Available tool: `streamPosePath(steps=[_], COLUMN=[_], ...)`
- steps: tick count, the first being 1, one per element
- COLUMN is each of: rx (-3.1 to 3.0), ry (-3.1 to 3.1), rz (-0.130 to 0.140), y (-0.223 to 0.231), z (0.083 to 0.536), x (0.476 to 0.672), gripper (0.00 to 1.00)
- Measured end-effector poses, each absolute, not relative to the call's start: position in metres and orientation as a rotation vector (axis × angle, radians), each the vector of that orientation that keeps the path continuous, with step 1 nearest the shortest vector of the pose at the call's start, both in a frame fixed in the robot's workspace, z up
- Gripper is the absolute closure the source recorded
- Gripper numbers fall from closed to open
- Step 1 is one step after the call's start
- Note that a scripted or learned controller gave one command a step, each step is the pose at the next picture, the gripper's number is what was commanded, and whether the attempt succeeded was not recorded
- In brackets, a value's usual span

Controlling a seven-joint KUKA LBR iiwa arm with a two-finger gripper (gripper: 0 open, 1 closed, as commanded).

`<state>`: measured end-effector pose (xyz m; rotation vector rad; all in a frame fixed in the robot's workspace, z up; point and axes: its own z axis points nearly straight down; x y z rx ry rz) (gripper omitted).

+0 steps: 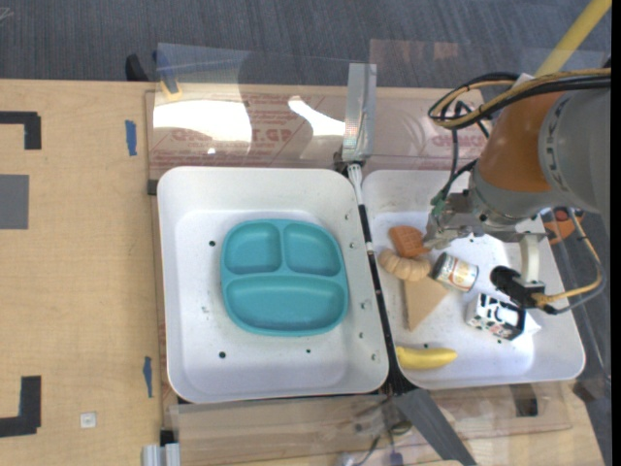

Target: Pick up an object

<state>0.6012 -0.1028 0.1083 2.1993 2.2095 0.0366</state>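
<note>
The end effector (439,223) hangs low in the right bin (553,357), just beside an orange piece (408,241); whether it is apart or together I cannot tell. Near it lie a tan roll (401,265), a small can (454,273), a tan wedge (423,305), a black-and-white item (495,314) and a banana (426,357). The left bin (184,260) holds a teal tray (284,276).

Two white bins: left bin (184,260), right bin (553,357). One teal divided plate (284,276) in left bin. In right bin: one banana (427,357), one small can (454,273), one orange piece (408,241), one tan wedge (423,306), one black-and-white item (495,316).
</note>
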Motion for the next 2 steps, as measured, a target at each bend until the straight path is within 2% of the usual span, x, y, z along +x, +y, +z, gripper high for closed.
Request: streamPosePath(steps=[1, 2], rx=[2.202, 2.218], ry=[2.211, 2.216], rz=[0.033, 0.004], y=[-0.103, -0.139], z=[0.107, 0.088], x=[0.600, 0.548], gripper=[0.00, 0.00])
